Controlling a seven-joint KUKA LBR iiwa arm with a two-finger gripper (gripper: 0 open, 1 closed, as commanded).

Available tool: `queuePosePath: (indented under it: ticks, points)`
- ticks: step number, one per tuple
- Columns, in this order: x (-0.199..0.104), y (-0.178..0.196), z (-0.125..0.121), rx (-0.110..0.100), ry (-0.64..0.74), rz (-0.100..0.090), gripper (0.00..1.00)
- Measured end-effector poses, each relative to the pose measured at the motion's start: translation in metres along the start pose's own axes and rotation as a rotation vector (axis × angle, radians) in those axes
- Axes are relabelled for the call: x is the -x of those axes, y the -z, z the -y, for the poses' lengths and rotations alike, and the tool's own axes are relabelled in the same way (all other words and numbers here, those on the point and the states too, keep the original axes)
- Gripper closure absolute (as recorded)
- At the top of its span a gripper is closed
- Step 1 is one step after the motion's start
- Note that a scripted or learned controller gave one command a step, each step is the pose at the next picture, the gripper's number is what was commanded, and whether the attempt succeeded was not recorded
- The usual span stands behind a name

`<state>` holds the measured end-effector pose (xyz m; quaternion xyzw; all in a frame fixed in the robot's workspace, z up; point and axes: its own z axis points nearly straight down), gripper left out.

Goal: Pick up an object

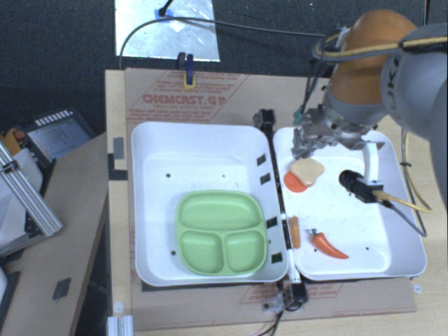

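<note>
Cardboard (pixel 203 299) printed in red lies under everything I work on, showing at the bench's near edge and again behind the bins. To the left stands a pale side table (pixel 77 208) with one aluminium rail (pixel 28 201) and, further back, one grey device (pixel 59 135). Around it all the floor (pixel 56 47) is dark carpet.

Two white bins sit side by side on the cardboard. The left bin (pixel 161 159) holds one thing, a green plate (pixel 220 229) with three compartments, lying close to the near edge and towards the near right corner.

The right bin (pixel 378 243) holds four loose things. Nearest is one orange pepper (pixel 329 245), its tip aimed at the near right corner. Just beside it, against the left wall, lies one short brown stub (pixel 295 232). Further back, near the left wall, is the tan slice (pixel 308 170), the thing I would go for. It is pale, flat, rounded and dull, and it overlaps one red-orange disc (pixel 294 183) that peeks out on its near left side.

The gripper (pixel 306 149) hangs right over the slice's far edge. I cannot tell whether it is open or closed, or whether it touches the slice. The grey arm (pixel 420 96) with its orange band (pixel 367 47) crosses the far right corner.

Farthest off, one blue and yellow clip (pixel 186 65) grips the cardboard's far edge, with one shiny metal sheet (pixel 168 19) beyond it.
</note>
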<state>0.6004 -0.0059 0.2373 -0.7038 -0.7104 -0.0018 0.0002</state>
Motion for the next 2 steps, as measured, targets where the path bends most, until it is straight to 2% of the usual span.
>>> queuePosePath:
  ticks: [2]
  points:
    - [-0.1,0.006,0.021,-0.002,0.0,0.0,1.0]
